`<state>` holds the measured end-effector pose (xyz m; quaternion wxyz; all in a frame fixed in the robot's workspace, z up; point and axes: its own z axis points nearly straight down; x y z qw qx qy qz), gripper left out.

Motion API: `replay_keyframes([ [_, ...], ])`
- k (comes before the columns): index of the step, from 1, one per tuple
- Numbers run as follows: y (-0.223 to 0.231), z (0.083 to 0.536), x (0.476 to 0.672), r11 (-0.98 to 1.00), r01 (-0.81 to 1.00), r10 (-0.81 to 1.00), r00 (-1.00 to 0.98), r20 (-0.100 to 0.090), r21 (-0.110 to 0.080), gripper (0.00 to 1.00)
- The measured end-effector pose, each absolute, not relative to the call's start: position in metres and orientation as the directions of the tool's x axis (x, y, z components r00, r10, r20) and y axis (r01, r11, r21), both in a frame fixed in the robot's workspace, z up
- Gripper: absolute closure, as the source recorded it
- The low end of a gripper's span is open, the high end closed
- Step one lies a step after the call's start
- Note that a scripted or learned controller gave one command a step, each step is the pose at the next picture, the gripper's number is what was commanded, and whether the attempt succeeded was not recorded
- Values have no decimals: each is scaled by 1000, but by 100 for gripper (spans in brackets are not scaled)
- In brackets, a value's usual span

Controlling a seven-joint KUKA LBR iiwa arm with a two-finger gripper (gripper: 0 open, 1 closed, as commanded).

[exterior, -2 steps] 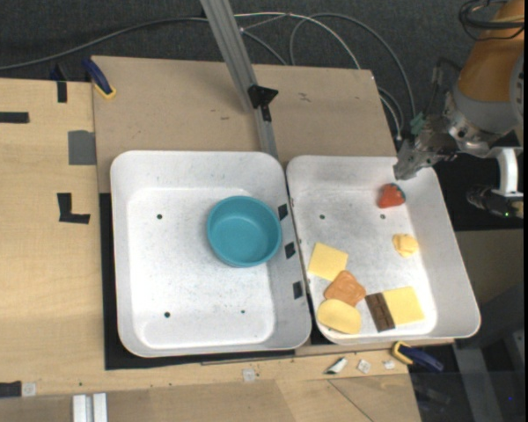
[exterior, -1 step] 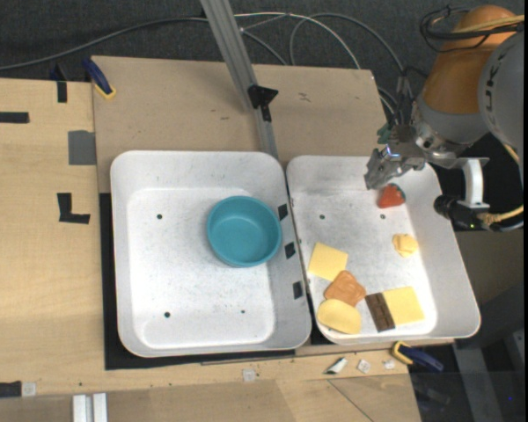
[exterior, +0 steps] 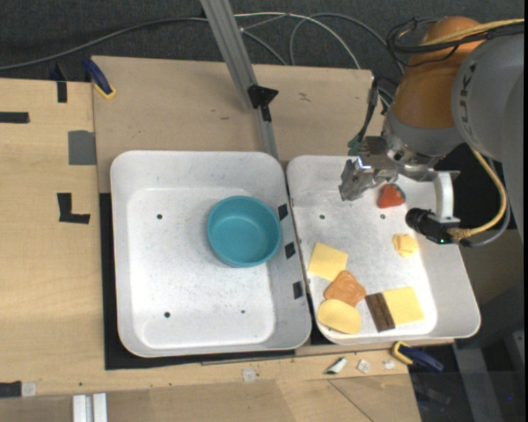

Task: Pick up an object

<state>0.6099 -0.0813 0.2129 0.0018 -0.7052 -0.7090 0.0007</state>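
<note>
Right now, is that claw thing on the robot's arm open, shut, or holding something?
Gripper: over the right bin, beside a small red object. Whether it is open, shut or holding anything cannot be told from this view.

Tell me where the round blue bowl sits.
The round blue bowl sits in the left white bin, toward its right wall, across the divide from the yellow square piece in the right white bin.
</note>
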Motion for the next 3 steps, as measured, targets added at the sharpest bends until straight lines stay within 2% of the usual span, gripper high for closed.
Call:
replay_keyframes([
  [1,-25,206,595,6,1000,1000,-6,2,-4,100],
  [3,88,220,588,8,1000,1000,-8,2,0,100],
])
